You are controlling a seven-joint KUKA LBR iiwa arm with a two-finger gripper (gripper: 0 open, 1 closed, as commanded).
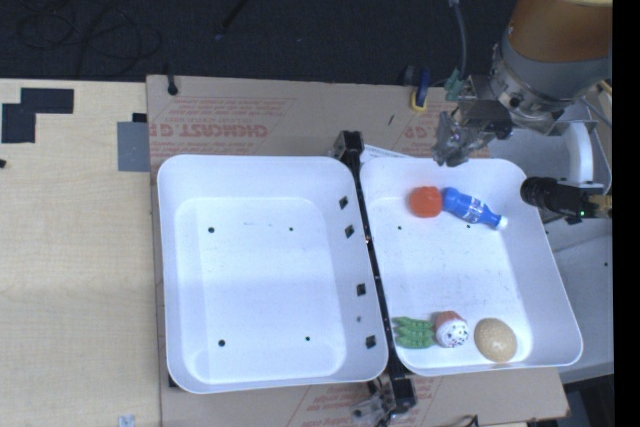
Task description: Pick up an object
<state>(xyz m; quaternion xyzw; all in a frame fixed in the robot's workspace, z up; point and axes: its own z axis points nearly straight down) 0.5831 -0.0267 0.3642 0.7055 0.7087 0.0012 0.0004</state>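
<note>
Gripper [452, 153] above the far rim of the right bin [545, 245], finger state impossible to tell. Orange ball [425, 201] touching blue bottle [471, 208] just below. Green toy [413, 332], spotted ball [451, 330], tan egg [495, 339] along the near wall.

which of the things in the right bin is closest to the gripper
The orange ball, at the bin's far end directly below the gripper. The blue bottle beside it lies slightly farther; the other three sit at the near edge.
</note>
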